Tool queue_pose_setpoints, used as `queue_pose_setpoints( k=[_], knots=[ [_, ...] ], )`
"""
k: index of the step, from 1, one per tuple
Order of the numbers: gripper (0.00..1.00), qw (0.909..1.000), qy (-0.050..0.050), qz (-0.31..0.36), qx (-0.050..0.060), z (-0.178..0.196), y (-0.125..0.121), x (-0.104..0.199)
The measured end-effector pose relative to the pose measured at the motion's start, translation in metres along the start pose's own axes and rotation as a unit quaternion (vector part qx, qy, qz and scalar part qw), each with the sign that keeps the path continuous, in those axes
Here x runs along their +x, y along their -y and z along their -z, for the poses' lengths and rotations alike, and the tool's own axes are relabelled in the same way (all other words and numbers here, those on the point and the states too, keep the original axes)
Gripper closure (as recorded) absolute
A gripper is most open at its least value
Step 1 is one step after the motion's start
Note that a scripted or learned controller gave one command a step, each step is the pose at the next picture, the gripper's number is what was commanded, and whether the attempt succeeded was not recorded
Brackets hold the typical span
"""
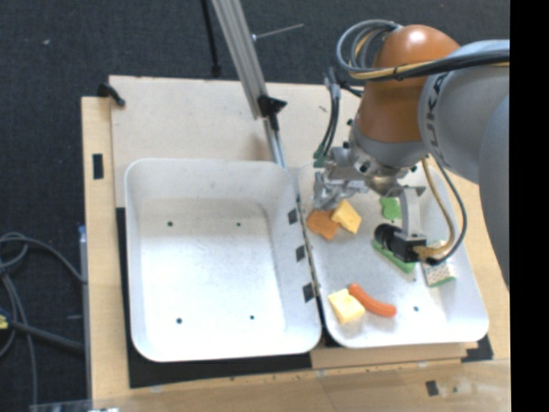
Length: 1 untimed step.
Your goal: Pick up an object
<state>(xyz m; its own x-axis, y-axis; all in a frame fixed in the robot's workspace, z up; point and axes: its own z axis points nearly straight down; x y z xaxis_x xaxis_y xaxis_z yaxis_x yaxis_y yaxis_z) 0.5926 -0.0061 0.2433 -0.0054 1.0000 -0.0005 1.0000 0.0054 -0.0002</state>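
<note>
The hand (330,197), its grip state impossible to tell, is poised over the small yellow block (347,217), judged light, rigid, best pinched across its flat sides.

Robotics lab: wooden bench (189,118), twin white bins (214,256), loose floor cables (34,264).

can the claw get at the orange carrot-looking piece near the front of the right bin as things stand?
Probably yes. The orange piece lies open on the right bin's floor, touching only a yellow block on one side. The claw sits farther back over other pieces; nothing stands between.
</note>
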Motion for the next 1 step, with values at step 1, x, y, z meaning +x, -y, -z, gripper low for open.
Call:
queue_pose_setpoints(
  k=[1],
  knots=[
    [1.0, 1.0, -0.001, 0.002, -0.001, 0.0073, -0.0066, 0.0539]
  ],
)
